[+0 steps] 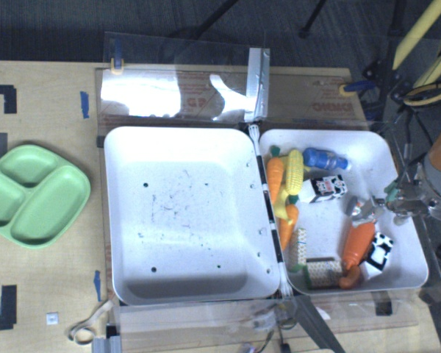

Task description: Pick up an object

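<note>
Pale wooden bench (44, 87) bears two white bins (184, 219) and a green plate (33, 195); pincer (371, 207) state unclear.

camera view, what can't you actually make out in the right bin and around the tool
- Tool: small, blurred metal at the right white bin; fingers open or shut, cannot tell.
- Arm: cut off by the right edge.
- Small black-and-white printed block: too small to read.
- Brown-and-grey rectangular brush-like item: blurred at the near wall; identity unclear.
- Orange carrot-shaped toy: its lower end blends into the items beside it.
</note>
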### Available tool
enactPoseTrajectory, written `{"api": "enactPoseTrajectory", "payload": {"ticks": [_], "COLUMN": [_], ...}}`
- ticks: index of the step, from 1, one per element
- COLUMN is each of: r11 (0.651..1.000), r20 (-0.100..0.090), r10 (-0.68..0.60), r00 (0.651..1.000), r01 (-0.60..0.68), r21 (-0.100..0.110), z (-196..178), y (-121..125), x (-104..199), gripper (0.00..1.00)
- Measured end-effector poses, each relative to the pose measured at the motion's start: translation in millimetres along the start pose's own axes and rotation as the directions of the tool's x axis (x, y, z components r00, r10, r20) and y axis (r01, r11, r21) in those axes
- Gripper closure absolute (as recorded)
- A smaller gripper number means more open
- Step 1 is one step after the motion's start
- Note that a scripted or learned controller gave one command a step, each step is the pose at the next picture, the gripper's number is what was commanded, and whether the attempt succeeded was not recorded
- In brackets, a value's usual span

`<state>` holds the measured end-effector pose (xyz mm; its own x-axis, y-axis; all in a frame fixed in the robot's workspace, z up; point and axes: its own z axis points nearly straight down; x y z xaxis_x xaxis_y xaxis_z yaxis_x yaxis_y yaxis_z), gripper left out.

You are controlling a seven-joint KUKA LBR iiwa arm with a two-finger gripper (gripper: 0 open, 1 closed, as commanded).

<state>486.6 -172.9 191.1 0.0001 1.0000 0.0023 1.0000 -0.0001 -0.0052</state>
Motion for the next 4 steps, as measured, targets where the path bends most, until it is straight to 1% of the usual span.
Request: {"api": "enactPoseTrajectory", "payload": {"ticks": [1,2,3,4], "r11": [0.976,0.987,0.971,1.000], "r20": [0.003,0.001,0.003,0.003], "r10": [-0.218,-0.163,-0.240,0.020], "r00": [0.976,0.987,0.971,1.000], "r01": [0.218,0.163,0.240,-0.020], "r21": [-0.005,-0.002,-0.004,-0.004], "z": [-67.8,55.0,45.7,44.3], "y": [7.7,23.8,73.9,99.2], "x": [65.4,33.3,26.0,48.1], "gripper": [0.00,0.00,0.00,0.00]}}
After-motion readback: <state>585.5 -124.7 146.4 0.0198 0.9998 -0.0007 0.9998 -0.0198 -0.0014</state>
